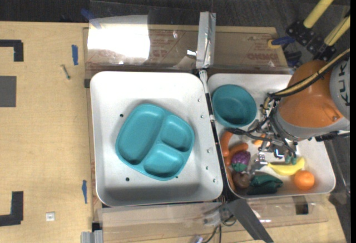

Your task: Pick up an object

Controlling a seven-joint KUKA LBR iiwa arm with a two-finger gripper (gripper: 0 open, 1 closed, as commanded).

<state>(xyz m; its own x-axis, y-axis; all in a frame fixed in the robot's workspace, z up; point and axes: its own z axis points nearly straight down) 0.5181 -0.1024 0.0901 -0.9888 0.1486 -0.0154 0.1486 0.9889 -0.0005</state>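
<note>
My gripper [266, 150] hangs low in the right bin [325, 180], over the toy food at its front. Around it lie a purple toy [240, 159], a yellow banana [287, 168], an orange fruit [304, 180], a dark green piece [265, 183] and an orange piece [226, 140]. A teal bowl [234, 104] stands at the back left of that bin. The orange-banded wrist [308, 103] covers the bin's back right. Nothing is plainly seen between the fingers.
The left bin [105, 125] holds a teal divided plate [155, 140]. A clear upright panel [206, 41] stands behind the wall between the bins. Cardboard bench surface [39, 125] spreads to the left.
</note>
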